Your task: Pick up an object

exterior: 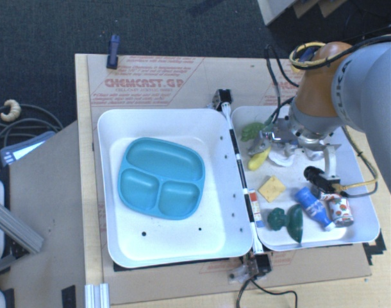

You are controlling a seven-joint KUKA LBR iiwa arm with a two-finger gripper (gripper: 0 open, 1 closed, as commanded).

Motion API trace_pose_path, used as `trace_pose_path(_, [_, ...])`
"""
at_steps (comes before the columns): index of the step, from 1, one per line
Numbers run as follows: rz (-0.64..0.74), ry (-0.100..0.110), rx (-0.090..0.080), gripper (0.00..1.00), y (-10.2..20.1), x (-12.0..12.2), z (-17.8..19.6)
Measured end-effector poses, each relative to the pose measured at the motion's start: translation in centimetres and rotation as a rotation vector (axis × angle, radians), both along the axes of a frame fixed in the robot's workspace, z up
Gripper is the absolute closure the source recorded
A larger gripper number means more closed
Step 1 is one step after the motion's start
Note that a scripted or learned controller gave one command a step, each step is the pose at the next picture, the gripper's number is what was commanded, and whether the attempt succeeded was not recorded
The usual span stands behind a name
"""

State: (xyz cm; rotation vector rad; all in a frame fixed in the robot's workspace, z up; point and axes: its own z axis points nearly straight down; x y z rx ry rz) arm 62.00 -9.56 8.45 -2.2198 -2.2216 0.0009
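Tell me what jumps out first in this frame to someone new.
The big light-blue three-compartment plastic plate lying alone in the left white bin. Then the grey arm with its orange band, bent low over the right white bin, where small items crowd together: a yellow cheese-like wedge, a blue can, dark green pieces.

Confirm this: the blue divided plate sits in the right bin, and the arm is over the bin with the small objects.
One detail is wrong. The camera view shows the blue plate in the left bin, not the right. The rest stands: the arm is over the right bin, which has the small objects.
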Motion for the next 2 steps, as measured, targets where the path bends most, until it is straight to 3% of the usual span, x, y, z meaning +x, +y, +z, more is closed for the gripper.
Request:
trace_pose_path(1, [-0.001, -0.007, -0.003, 1.0, -0.1, 0.2, 1.2])
trace_pose_path(2, [0.0, -0.001, 0.0, 1.0, 6.6, -4.7, 10.0])
